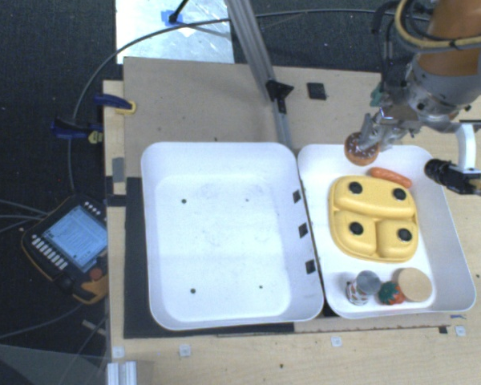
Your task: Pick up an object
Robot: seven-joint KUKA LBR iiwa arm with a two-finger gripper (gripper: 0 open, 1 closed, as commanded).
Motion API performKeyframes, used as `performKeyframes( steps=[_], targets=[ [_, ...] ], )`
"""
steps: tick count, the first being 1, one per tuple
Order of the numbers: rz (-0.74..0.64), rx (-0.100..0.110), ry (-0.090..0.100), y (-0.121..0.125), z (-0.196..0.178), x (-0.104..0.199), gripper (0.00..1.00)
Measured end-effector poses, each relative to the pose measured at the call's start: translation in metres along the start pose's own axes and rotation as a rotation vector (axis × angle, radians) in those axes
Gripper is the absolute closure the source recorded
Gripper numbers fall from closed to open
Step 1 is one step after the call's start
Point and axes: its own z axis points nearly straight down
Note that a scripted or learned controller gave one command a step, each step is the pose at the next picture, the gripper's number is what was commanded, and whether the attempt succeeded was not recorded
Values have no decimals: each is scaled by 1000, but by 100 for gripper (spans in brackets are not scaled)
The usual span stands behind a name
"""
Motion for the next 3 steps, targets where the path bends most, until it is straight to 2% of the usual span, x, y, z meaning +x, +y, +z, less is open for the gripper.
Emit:
performKeyframes(
  steps=[2, 3],
  targets=[
    [2, 1, -1, -11, 40, 89, 100],
    [1, 2, -1, -8, 60, 140, 100]
  ],
)
